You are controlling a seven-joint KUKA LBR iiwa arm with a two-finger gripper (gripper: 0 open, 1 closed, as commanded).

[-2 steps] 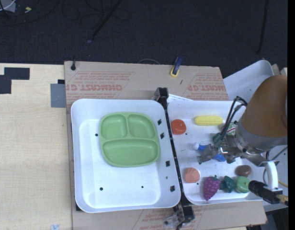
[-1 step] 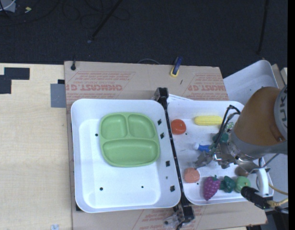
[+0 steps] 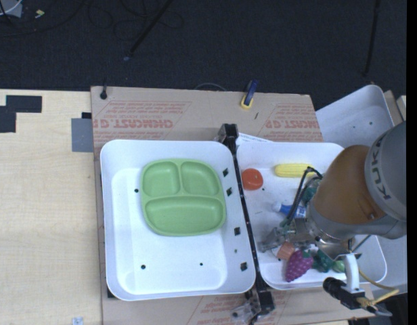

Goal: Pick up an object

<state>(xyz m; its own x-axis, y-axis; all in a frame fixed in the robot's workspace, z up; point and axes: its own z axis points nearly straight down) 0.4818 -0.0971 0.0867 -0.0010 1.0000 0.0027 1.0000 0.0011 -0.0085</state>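
We can't tell the gripper (image 3: 284,239) state. Purple grapes (image 3: 298,265) sit just below it: light, lumpy, probably rigid plastic; we'd pinch across the bunch. Farther off: orange ball (image 3: 252,178), yellow corn (image 3: 293,170).

Robotics lab, KUKA arm (image 3: 371,181), 2 white bins (image 3: 120,249) on cardboard-covered bench (image 3: 161,117), loose cables (image 3: 134,19) behind

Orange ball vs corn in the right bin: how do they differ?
The orange ball is round and orange-red; the corn is long, yellow, and lies roughly across the view. The ball sits close to the divider between the bins; the corn lies further right, nearer the arm. The ball looks shorter than the corn. Both rest loose in the back half of the right bin, apart from each other.
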